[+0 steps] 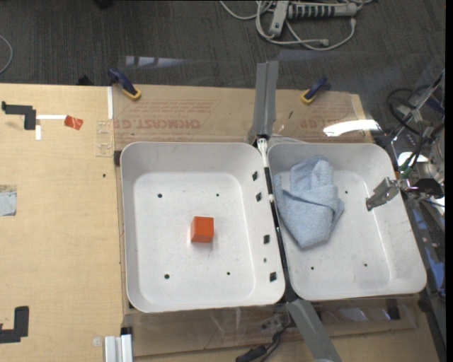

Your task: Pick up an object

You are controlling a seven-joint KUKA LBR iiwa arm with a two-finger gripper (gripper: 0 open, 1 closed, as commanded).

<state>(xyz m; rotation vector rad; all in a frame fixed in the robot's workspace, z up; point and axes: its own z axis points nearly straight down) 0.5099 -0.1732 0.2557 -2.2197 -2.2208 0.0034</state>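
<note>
Item 1. Left bin [134, 233]: shallow, white, rounded corners, occupying the centre of the frame. It holds one orange-red block [202, 230], lying a little below and left of the bin's middle, apart from every wall. Small dark holes dot the bin floor.

Item 2. Right bin [396, 269]: same make, set just beside the left bin, the two joined along a dark hinged strip down the middle. It holds one pale blue cloth [309, 201], crumpled and folded, lying in the bin's upper left part, near the wall shared with the left bin.

Item 3. Hand [381, 194]: grey metal, seen at the right side of the frame over the right bin's right-hand part, to the right of the cloth and apart from it. Nothing is seen between its fingers; whether they are open or closed cannot be told at this size. Cables and dark arm parts crowd the right edge behind it.

Item 4. Counter [56, 247]: light wooden board, left side of the frame, carrying black brackets, a white strip and a small red tag [73, 122] at upper left.

Item 5. Cardboard sheet [191, 117]: brown, printed lettering, lying under and above the bins, fixed by two clamps [124, 83] with yellow tips at the upper edge.

Item 6. Floor: dark carpet across the top, with a white power strip [311, 10] and loose cables at upper centre.
</note>
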